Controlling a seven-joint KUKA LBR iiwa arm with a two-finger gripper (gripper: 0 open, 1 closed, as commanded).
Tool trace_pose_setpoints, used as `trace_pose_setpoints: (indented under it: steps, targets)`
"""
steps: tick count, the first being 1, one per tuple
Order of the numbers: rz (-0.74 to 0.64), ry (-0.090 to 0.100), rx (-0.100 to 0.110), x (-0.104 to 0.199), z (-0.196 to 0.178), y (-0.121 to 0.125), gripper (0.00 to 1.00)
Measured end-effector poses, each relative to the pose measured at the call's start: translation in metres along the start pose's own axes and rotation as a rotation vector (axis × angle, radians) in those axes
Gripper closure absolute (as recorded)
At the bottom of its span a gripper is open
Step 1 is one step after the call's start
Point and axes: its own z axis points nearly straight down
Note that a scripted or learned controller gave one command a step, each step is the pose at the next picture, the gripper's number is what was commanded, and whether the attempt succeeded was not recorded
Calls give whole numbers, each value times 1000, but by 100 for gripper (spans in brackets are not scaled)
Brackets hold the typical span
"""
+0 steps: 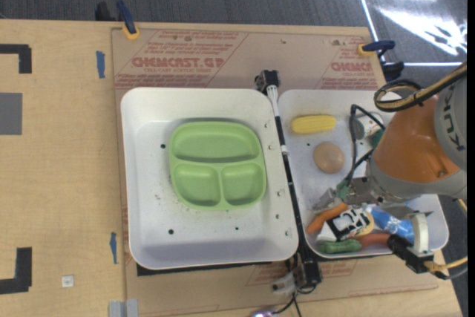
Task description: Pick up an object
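Note:
The right bin (306,159) holds a yellow corn-like piece (313,124) at its back and a tan rounded piece (328,157) near the middle. At its front lie an orange carrot-like piece (323,220), a green piece (340,246) and a blue and white piece (397,226). My gripper (349,217) hangs low over this front cluster, just above the orange and green pieces. The arm's orange band (412,148) and grey wrist cover the bin's right part.
The left bin (141,159) carries a green divided plate (217,163). Cables loop off the arm near the right bin's back right corner (393,96). Clamps (128,20) hold the cardboard sheet at the bench's back edge.

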Motion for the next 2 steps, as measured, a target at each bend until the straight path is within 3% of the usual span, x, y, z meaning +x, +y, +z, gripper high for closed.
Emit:
trace_pose_setpoints:
  steps: [1, 2]
  targets:
    - [1, -3, -6, -1, -11, 2, 100]
    - [210, 0, 5, 43, -98, 11, 100]
